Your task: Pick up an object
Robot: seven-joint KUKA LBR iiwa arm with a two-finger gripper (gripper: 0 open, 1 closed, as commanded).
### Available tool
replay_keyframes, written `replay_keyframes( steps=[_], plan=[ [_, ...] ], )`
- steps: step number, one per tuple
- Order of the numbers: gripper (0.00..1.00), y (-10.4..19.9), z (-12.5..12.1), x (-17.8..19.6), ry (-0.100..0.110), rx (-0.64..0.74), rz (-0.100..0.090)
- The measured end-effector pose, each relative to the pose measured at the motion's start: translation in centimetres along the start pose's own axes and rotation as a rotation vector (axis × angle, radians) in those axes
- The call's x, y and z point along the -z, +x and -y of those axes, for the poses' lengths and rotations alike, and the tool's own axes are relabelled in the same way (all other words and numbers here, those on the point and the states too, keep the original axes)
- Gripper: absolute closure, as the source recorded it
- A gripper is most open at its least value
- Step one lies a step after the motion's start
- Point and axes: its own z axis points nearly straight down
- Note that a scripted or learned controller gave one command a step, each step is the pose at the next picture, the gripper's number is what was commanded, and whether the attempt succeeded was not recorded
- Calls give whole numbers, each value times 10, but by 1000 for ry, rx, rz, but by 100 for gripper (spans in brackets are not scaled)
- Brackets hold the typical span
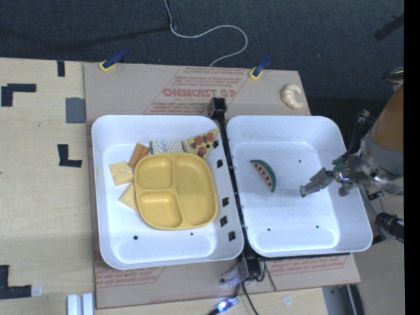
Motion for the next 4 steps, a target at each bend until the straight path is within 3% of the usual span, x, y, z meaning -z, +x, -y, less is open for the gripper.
replay_keyframes(
  steps=[3, 4],
  plan=[
    [0, 7, -3, -137, 0, 1, 0],
    [100, 6, -4, -124, -3, 0, 2]
  ],
)
